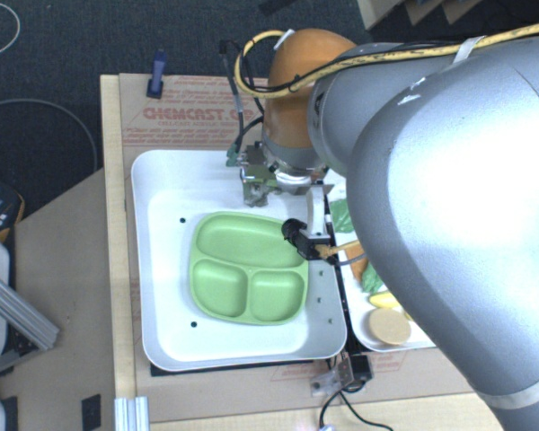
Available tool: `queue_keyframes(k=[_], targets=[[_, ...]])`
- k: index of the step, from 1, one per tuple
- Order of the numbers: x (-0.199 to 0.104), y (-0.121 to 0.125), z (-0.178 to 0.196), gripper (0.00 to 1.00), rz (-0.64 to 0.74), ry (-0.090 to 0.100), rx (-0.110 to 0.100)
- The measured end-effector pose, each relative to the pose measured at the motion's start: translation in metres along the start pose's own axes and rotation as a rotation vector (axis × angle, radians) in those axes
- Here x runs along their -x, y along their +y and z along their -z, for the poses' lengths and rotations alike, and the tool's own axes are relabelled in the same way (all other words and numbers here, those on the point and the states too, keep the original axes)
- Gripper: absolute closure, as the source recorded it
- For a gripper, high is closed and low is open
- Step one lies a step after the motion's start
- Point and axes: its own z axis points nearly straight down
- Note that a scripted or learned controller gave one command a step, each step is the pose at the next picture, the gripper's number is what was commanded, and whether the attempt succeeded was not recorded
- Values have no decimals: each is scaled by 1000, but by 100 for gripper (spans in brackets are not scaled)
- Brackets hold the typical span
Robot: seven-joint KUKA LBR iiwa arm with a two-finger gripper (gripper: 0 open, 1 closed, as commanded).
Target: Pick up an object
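A light green divided plate (248, 268) with three compartments lies in the left white bin (162, 241). My gripper (255, 189) hangs over the far part of that bin, just beyond the plate's far edge, under the orange wrist band. Nothing shows in its grip. In the right bin (366, 338), mostly hidden by my arm, lie a green leafy piece (340, 214), an orange piece (354, 259), a yellow piece (385, 302) and a tan round thing (391, 329).
My big grey arm (449, 178) covers most of the right bin. A cardboard sheet (184, 110) lies under the bins, with a small blue thing (156, 74) at its far edge. White floor of the left bin shows around the plate.
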Motion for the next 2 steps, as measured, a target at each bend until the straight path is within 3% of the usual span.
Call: queue_keyframes(k=[1, 2], targets=[[-3, -32, 196, 100, 2, 6, 9], [-90, -60, 209, 100, 11, 5, -5]])
